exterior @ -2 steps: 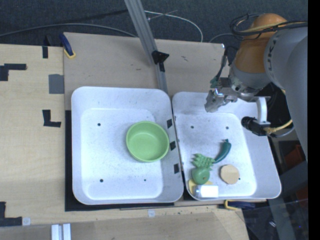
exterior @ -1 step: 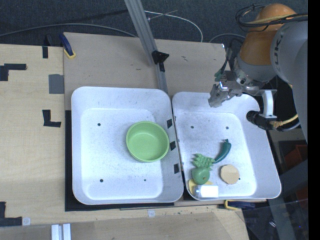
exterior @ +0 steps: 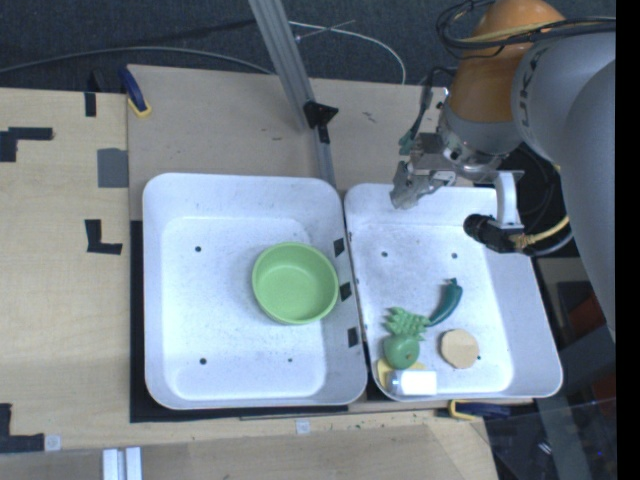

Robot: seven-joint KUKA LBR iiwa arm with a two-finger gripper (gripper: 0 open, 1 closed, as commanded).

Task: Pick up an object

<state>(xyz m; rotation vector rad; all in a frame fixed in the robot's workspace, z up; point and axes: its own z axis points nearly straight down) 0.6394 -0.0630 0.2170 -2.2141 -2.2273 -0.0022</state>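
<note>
End effector [exterior: 411, 194] hangs over the far left corner of the right bin [exterior: 520, 298]; nothing seen between its fingers, opening too unclear to tell. Near front of that bin, well apart from it: green toy [exterior: 402, 336], teal curved piece [exterior: 446, 302] just beside it, tan disc [exterior: 459, 349], small white block [exterior: 417, 381]. Left bin [exterior: 190, 298] has a green bowl [exterior: 294, 283]. Both bins sit on the counter [exterior: 60, 298].

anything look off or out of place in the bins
Nothing looks spilled or broken. The green bowl sits upright alone in the left bin. The small things in the right bin are all crowded at its near edge: a green toy, a teal piece, a tan disc and a white block. The gripper hangs over the far corner.
</note>
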